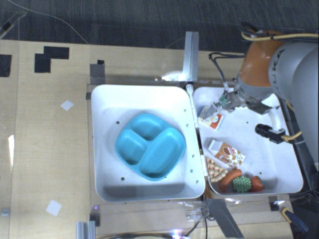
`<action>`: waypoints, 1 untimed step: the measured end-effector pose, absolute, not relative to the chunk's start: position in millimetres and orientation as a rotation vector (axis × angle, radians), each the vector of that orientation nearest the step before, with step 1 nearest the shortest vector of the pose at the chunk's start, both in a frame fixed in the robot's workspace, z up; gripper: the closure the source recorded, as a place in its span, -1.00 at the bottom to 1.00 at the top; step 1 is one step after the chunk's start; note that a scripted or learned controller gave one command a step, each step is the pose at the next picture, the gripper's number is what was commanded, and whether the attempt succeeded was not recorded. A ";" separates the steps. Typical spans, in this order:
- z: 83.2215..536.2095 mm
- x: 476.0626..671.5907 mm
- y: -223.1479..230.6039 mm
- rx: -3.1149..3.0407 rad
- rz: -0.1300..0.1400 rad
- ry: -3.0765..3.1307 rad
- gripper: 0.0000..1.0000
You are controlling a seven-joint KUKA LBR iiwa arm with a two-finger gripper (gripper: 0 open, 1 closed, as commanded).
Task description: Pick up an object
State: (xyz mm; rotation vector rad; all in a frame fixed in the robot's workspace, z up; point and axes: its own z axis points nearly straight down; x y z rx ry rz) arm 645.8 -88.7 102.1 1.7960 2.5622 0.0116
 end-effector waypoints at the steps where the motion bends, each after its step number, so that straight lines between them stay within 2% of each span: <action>1: 99.0 635.9 -88.7 1.680 0.027 2.620 -1.00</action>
